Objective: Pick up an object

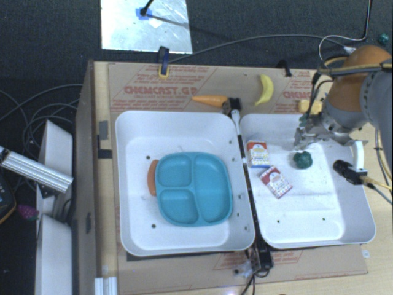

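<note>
In the right part of the frame, inside the right bin (319,226), you see a small dark green object (302,160) lying on the white floor, a little above the middle of that bin. It looks round, but it is too small to name with certainty. The gripper (303,139) stands just above it in the picture, pointing down toward it. Whether the gripper touches the object, you cannot tell from this slanted view, and nothing is seen between the fingers. If the fingers are spread or pressed together, this also cannot be told, because the wrist and cables cover them.

My judgement is that the approach step is in hand: the arm (353,91) is over the target but the grasp is not yet made. The next move calls for a straight descent so the fingers come on both sides of the green object, then a closing. A round thing may roll away if one finger arrives first.

To the left of the green object lie two small cards or packets (267,168), red and white, one a little tilted. The left bin (141,134) holds a blue divided plate (193,188) with an orange-brown piece (151,176) beside its left edge. Above the bins, on the board, rest a carrot (209,101) and a banana (265,90).
</note>
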Motion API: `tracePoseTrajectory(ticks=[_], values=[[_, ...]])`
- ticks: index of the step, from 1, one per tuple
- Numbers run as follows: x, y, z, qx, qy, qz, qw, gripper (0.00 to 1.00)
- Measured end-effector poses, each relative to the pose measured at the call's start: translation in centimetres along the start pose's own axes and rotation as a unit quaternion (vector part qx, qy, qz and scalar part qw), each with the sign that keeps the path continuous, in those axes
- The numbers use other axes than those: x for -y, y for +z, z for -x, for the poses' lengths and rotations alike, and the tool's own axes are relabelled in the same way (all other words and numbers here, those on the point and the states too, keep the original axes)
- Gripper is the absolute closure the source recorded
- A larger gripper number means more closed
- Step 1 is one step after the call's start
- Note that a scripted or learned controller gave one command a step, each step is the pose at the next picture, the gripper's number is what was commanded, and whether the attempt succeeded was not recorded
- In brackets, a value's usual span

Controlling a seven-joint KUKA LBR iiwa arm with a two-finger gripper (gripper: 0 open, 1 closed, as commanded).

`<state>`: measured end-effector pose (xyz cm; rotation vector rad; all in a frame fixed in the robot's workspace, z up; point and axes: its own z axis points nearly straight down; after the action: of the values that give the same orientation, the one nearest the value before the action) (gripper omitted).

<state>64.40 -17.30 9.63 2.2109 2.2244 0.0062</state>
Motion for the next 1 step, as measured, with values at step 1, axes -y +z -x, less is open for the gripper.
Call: tracePoseTrajectory(ticks=[1], values=[[0.01, 0.01, 0.00, 0.000, 0.000, 0.000, 1.0000, 0.00]])
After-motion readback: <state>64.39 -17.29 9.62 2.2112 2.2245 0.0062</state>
